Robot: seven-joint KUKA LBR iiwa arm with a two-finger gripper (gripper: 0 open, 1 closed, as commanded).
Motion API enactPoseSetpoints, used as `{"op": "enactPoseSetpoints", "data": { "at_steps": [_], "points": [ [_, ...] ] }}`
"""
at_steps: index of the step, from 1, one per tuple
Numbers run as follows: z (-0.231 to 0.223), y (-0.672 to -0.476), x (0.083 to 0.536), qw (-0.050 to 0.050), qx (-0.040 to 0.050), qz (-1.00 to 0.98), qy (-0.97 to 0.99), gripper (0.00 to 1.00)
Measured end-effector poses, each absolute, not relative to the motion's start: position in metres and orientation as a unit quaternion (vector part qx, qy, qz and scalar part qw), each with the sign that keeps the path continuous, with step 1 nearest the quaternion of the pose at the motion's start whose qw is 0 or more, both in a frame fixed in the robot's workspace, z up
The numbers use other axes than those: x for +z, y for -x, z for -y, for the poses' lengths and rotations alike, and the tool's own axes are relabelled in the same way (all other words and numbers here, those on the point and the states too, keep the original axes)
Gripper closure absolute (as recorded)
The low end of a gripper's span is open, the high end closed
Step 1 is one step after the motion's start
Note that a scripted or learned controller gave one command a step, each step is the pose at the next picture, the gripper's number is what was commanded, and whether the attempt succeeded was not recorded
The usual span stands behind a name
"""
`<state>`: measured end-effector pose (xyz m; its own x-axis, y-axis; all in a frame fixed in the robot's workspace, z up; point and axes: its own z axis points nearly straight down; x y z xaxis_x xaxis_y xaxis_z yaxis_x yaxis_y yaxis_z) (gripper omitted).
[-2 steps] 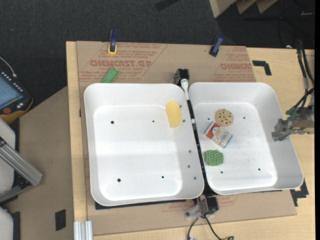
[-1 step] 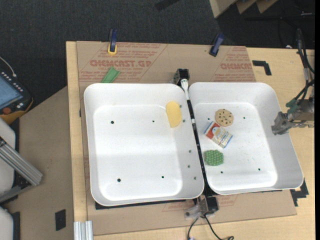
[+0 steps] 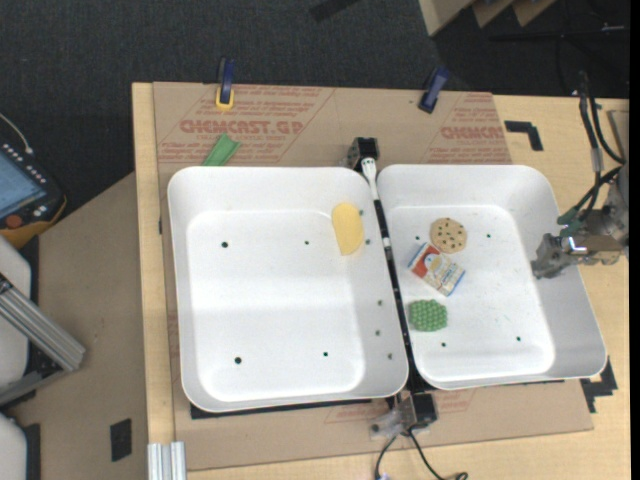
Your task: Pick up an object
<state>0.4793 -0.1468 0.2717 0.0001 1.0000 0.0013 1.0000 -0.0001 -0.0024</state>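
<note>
The right bin (image 3: 520,193) holds three things. A round tan cookie with dark chips (image 3: 448,234) lies near its middle. Just below it is a small red, white and blue packet (image 3: 436,268), and further toward the front sits a green bumpy round piece (image 3: 428,315). A yellow oblong piece (image 3: 347,228) rests in the left bin (image 3: 200,268), close to its right wall. My gripper (image 3: 556,253) hangs over the right rim of the right bin, well to the right of the cookie and packet, touching none of them.
The bins sit on a cardboard sheet (image 3: 300,118) held by a yellow-and-blue clamp (image 3: 226,85) and a blue clamp (image 3: 433,88). A green strip (image 3: 220,150) lies on the cardboard behind the left bin. Cables (image 3: 600,158) run down the right side.
</note>
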Motion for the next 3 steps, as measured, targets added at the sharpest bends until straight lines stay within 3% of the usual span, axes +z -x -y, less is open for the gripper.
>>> {"op": "enactPoseSetpoints", "data": {
  "at_steps": [3],
  "points": [
    [0.1535, -0.4791, 0.2681, 0.001, 0.0004, 0.707, 0.707, 1.0]
  ]
}}
